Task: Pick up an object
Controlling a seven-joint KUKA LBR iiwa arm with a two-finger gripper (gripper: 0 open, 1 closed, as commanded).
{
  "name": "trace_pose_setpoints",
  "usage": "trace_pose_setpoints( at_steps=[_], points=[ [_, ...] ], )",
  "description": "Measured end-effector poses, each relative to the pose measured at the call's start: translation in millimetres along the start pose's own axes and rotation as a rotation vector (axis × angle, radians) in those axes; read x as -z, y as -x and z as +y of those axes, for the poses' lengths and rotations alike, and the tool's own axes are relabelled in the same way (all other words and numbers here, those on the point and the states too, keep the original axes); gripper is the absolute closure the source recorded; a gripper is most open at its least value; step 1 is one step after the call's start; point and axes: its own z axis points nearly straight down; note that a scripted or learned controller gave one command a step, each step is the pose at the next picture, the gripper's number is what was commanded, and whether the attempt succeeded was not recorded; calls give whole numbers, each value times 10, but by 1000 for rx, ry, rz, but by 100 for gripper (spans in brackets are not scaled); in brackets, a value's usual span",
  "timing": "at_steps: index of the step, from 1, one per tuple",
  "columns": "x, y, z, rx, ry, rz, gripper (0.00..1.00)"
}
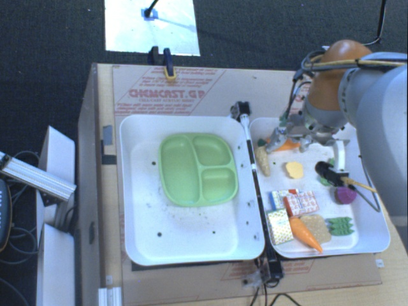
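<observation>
Arm: the grey arm (376, 94) with its orange band (335, 72) comes in over the right bin (376, 234) and bends down toward that bin's far left part.
Claw: the claw (285, 139) is low over the right bin, close to its far left corner; I cannot tell how far it is open, and I cannot tell if it has hold of anything.
Small carrot: a small orange piece (287, 146) lies just under the claw (touching or not, I cannot tell).
Corn: a pale corn cob (262, 160) lies near the claw, beside the bin's left wall.
Yellow piece: a round yellow thing (294, 169) lies in the right bin, near the corn.
Big carrot: an orange carrot (305, 234) lies at the near side of the right bin.
Green plate: a green divided plate (197, 169) lies in the left bin (146, 234).
Surface: both bins stand side by side on the surface (172, 88).
</observation>
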Motion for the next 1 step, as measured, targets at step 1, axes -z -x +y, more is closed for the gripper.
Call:
trace_pose_setpoints(
  at_steps=[1],
  points=[
    [-113,-30,-564,2,12,7,0]
  ],
)
